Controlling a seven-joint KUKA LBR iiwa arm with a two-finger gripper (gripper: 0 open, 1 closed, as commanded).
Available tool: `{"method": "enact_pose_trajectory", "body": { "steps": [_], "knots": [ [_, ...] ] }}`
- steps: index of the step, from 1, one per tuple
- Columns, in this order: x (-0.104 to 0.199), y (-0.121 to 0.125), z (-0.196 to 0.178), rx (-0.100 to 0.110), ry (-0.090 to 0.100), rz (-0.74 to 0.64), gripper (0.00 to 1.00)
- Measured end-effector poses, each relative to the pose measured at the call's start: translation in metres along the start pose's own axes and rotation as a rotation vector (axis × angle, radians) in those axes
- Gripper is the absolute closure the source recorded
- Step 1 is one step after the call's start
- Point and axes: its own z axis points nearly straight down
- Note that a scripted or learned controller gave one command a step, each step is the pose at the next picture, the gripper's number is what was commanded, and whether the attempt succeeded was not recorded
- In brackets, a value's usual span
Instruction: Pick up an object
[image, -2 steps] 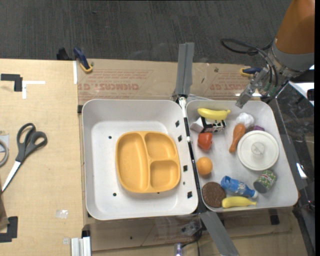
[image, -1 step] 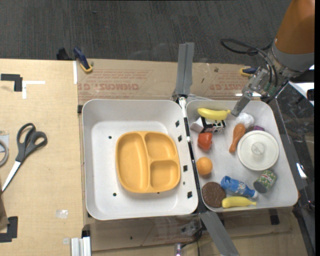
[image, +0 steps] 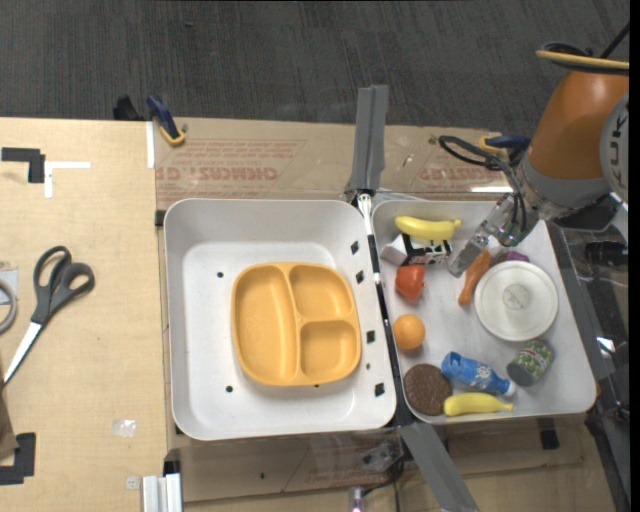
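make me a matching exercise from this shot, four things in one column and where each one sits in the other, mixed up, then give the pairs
Things:
1. divided yellow plate
2. scissors
3. orange ball
4. white bowl

Places:
A. in the right bin, at its left wall, below the red tomato
B. on the wooden bench, left of both bins
C. in the middle of the left bin
D. in the right bin, toward its right side, beside the carrot

Pairs: 1-C, 2-B, 3-A, 4-D
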Motion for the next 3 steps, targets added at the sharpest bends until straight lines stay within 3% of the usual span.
{"method": "enact_pose_trajectory", "body": {
  "steps": [1, 2, 3],
  "knots": [
    [0.02, -0.007, 0.07, -0.001, -0.001, 0.046, 0.0],
    [0.018, -0.006, 0.059, -0.002, -0.005, 0.044, 1.0],
    [0.071, 0.043, -0.097, 0.001, 0.0, 0.338, 1.0]
  ]
}}
